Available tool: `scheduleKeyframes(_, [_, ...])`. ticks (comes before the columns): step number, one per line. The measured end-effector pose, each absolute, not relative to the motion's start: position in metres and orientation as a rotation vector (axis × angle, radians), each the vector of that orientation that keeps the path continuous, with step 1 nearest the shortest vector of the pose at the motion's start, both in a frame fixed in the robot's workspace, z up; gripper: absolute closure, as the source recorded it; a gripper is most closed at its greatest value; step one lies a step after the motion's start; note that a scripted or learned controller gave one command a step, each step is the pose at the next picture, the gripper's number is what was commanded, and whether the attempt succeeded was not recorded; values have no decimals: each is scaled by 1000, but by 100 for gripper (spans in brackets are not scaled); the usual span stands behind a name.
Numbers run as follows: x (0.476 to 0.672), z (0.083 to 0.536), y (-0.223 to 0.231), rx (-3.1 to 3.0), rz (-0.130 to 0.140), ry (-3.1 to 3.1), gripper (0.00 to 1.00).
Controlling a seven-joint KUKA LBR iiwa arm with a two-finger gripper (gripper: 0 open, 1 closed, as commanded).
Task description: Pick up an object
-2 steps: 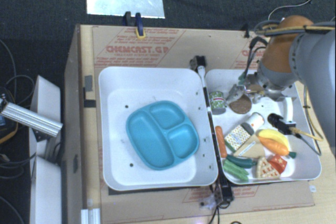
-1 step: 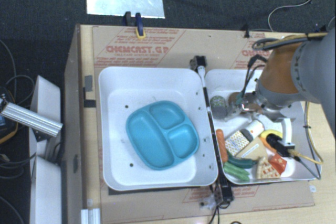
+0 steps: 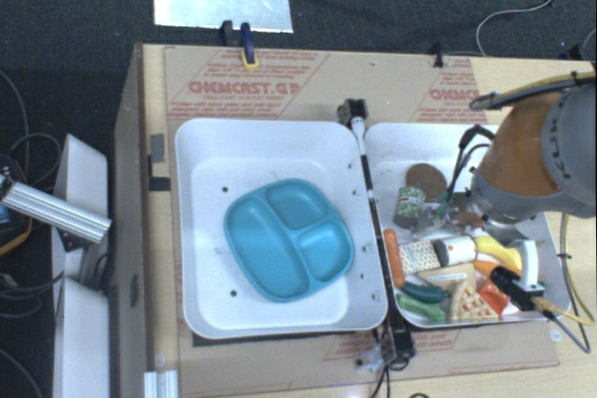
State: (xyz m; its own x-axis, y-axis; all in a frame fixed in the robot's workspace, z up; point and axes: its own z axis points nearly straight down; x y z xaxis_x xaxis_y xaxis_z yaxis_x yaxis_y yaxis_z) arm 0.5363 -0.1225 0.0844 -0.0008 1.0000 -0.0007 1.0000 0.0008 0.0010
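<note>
Overhead view of the worktop (image 3: 280, 75) with two white bins side by side. The arm (image 3: 532, 154) enters from the right of the frame and descends into the right bin (image 3: 415, 137); its hand (image 3: 454, 217) sits low over the clutter at centre right, and whether it is released or clenched cannot be told, since the wrist hides it. The nearest candidates lie just left of and below the hand: a small patterned can (image 3: 409, 203) upright to its left, a white tube (image 3: 451, 251) lying roughly left-to-right just beneath, and a yellow banana (image 3: 497, 250) to the lower right. An orange carrot (image 3: 393, 257) lies lengthwise along the divider. The objects are crowded, touching or overlapping, leaving little free room. The left bin (image 3: 210, 154) holds a blue divided plate (image 3: 287, 239), well apart from the hand.
</note>
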Motion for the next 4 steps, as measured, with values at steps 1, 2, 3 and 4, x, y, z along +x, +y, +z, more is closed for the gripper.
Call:
scheduleKeyframes(1, [592, 85, -118, 2217, 3, 2223, 0])
scheduleKeyframes(2, [626, 83, -127, 2221, -13, 2231, 0])
scheduleKeyframes(3, [603, 85, -160, 2219, 0, 2222, 0])
scheduleKeyframes(4, [640, 85, -141, 2215, 3, 2224, 0])
